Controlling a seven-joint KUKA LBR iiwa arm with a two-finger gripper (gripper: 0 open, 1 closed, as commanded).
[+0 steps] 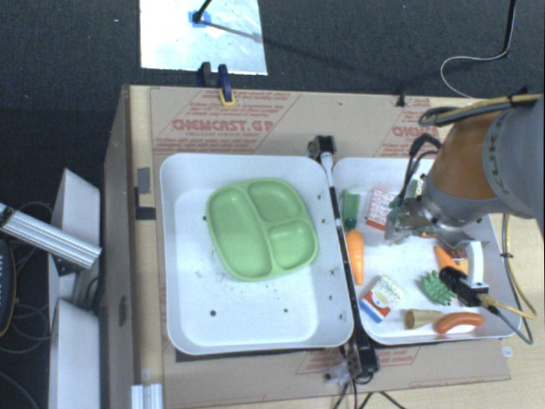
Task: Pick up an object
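- While the arm (487, 156) is reaching in from the right, the end effector (398, 228) is hanging low over the upper middle of the right bin (407, 267), which is sitting on the table (247, 128).
- Whether the end effector is apart or together cannot be told: the wrist is covering it from above, and nothing is showing as clamped in it.
- A red-and-white packet (379, 208) is lying flat just beside the end effector, on the side toward the left bin (255, 312); its print is too small to read.
- An orange carrot (355, 256) is lying lengthwise along the right bin's left wall, with a small green item (350, 204) above it, too blurred to name.
- A small white carton (382, 297) with red and blue on it is sitting tilted near the bin's lower left corner.
- A green spiky piece (437, 287), a tan cone (417, 317) and a reddish sausage (460, 321) are lying close together along the lower edge.
- An orange piece (446, 255) is peeking out beneath the wrist, and most of it is being hidden.
- A green divided plate (261, 228) is lying alone in the left bin, well apart from the end effector.
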